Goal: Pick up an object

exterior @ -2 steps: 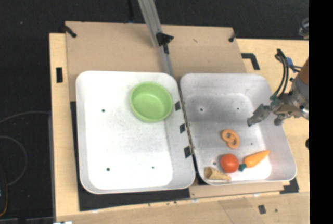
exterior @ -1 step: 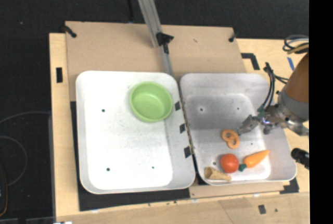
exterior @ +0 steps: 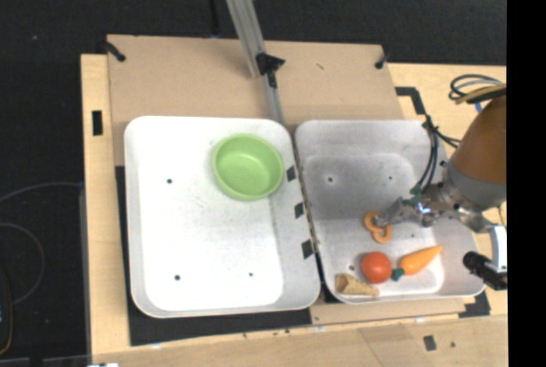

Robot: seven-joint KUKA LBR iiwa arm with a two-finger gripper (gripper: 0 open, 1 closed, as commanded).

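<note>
Orange ring (exterior: 376, 225) sits right at my end effector (exterior: 386, 218) tip, fractionally left; finger state I cannot tell; carrot (exterior: 421, 259) lies nearer me

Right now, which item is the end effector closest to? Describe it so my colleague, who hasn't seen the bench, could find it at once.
Start at the right-hand bin, the one the arm reaches into. In its near half, just at the end effector, lies a small orange ring-shaped piece. Unlike the round red tomato, the long orange carrot and the tan wedge nearer the front edge, it is looped with a hole.

Bowl (exterior: 248, 167) in L bin (exterior: 153, 212)
</note>
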